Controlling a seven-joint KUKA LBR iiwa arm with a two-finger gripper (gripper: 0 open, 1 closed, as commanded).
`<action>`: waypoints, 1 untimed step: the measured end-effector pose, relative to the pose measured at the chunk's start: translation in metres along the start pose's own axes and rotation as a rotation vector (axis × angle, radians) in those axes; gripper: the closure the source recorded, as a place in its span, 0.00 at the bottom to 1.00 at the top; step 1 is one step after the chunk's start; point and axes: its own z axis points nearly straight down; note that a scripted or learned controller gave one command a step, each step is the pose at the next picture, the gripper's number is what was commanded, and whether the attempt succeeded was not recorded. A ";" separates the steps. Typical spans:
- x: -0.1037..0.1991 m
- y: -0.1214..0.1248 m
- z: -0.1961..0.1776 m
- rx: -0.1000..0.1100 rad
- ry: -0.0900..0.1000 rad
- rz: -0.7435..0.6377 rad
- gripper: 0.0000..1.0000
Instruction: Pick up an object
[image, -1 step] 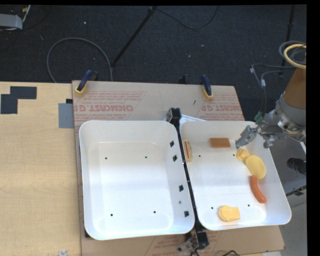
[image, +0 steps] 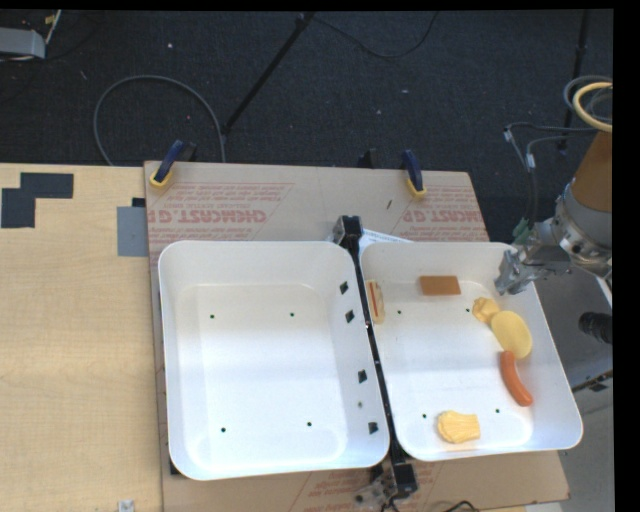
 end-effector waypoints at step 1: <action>0.045 0.017 0.016 0.001 0.001 -0.003 1.00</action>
